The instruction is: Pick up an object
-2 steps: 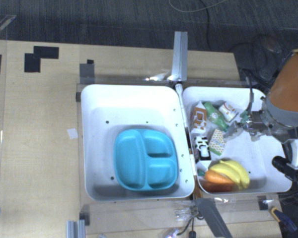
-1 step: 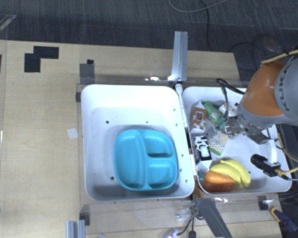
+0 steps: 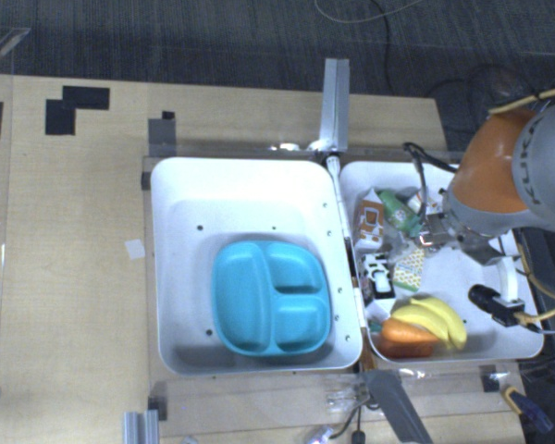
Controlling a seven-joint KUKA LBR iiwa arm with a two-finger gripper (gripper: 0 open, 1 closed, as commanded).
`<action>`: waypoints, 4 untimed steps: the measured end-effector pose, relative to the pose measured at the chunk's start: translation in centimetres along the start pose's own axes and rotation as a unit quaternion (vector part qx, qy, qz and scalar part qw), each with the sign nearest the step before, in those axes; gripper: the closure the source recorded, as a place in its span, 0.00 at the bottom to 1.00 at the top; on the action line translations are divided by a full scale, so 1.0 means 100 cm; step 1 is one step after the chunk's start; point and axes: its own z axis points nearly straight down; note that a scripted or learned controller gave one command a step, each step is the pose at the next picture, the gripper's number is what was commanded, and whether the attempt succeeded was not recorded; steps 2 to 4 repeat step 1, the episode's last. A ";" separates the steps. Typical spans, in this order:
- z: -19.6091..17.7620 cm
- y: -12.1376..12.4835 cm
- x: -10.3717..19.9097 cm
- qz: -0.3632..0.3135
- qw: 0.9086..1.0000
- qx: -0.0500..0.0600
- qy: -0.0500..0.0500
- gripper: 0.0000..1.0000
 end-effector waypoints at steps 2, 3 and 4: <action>-0.081 -0.011 0.064 0.044 0.999 0.001 0.000 1.00; -0.081 -0.011 0.064 0.044 0.999 0.001 0.000 1.00; -0.081 -0.011 0.064 0.044 0.999 0.001 0.000 1.00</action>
